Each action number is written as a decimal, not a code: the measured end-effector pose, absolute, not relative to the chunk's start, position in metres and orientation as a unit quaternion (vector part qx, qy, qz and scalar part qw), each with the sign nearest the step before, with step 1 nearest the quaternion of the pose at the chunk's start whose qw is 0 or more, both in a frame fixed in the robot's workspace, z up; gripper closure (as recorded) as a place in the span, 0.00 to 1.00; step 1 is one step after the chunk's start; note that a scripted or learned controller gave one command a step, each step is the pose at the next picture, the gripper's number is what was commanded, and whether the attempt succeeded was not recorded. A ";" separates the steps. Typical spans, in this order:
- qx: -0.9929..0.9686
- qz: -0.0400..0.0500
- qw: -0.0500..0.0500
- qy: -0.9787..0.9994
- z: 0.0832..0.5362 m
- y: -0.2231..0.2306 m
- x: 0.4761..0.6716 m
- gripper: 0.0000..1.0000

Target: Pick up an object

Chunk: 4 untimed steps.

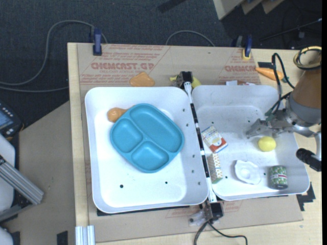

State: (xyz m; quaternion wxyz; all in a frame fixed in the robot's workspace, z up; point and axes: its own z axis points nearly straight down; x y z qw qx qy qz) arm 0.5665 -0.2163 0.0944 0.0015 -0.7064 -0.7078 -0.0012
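Camera view looks down on two white bins side by side, and the arm (306,93) comes in from the right over the right bin (230,98). Its gripper (261,130) hangs low above the bin floor, just beside a yellow ball (266,144), which lies a little in front of it. The metal parts at the tip seem spread, but I cannot tell with certainty whether the gripper is open or closed, and I see nothing held in it.

The ball is probably the target, because it is the thing nearest to the tip. It is round and may roll away if one side touches it first (the bin floor is flat and smooth). The other things in this bin are further off: a small carton (213,140) near the divider, a patterned strip (216,167) below it, a white piece (247,171), and a green can (278,177) near the front right corner.

The left bin (102,152) holds a blue tray (146,137) with three compartments, and an orange thing (115,114) is partly under its edge. Both are well apart from the arm, so I judge they are not part of this try.
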 end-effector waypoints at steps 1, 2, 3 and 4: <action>-0.707 0.001 0.003 -0.707 0.084 -0.182 0.533 0.00; -0.708 0.001 0.002 -0.706 0.084 -0.183 0.501 0.00; -0.707 -0.001 -0.001 -0.707 0.095 -0.183 0.504 1.00; -0.705 -0.002 -0.002 -0.709 0.084 -0.142 0.564 1.00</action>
